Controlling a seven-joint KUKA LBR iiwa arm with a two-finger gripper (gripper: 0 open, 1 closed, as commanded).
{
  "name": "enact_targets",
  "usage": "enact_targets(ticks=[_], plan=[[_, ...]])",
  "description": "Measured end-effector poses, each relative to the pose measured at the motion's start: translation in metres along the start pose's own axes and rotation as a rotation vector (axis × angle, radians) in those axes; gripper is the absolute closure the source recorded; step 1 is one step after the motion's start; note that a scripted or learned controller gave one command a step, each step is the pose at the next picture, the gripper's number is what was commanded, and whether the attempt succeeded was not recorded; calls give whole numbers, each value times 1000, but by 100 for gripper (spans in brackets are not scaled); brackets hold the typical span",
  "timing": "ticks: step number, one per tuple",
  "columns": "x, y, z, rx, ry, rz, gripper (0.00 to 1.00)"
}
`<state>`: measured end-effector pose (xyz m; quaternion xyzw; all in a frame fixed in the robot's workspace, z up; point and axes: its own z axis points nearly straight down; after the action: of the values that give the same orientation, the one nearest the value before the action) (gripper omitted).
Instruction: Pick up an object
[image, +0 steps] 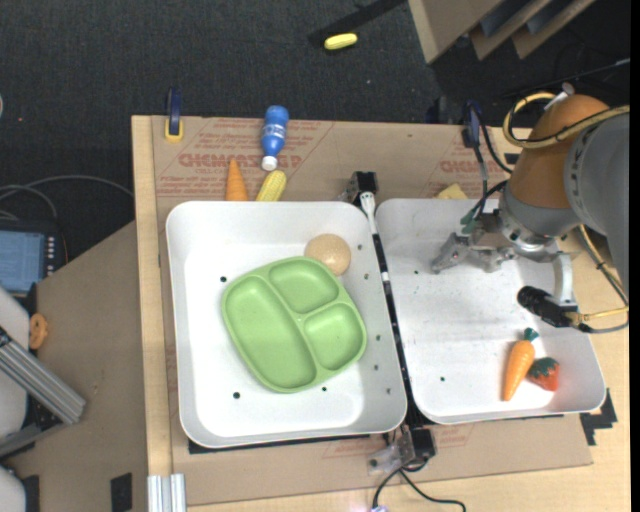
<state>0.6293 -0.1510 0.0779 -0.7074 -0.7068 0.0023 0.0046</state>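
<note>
An orange toy carrot (517, 368) with a green top lies in the right bin (450, 330) near its front right corner. A small red toy (544, 373) touches the carrot's right side. My gripper (474, 256) hangs over the back part of the right bin, up and left of the carrot and well apart from it. Its fingers are open and hold nothing. In the left bin (200, 250) lies a green divided plate (293, 322). A tan round object (328, 253) rests against the plate's back edge.
Behind the left bin, on the bench, lie a blue bottle (273, 135), a small orange carrot (235, 183) and a yellow corn piece (271, 185). A black clip (364, 187) sits where the bins meet at the back. Cables loop by the arm's wrist (560, 300).
</note>
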Motion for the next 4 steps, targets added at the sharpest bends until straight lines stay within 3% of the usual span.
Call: enact_targets(ticks=[1, 2, 3, 4], plan=[[-1, 3, -7, -11, -4, 0, 0], [-8, -42, -6, -4, -1, 1, 0], [-77, -116, -30, -6, 0, 6, 0], [-32, -153, -4, -3, 2, -1, 0]])
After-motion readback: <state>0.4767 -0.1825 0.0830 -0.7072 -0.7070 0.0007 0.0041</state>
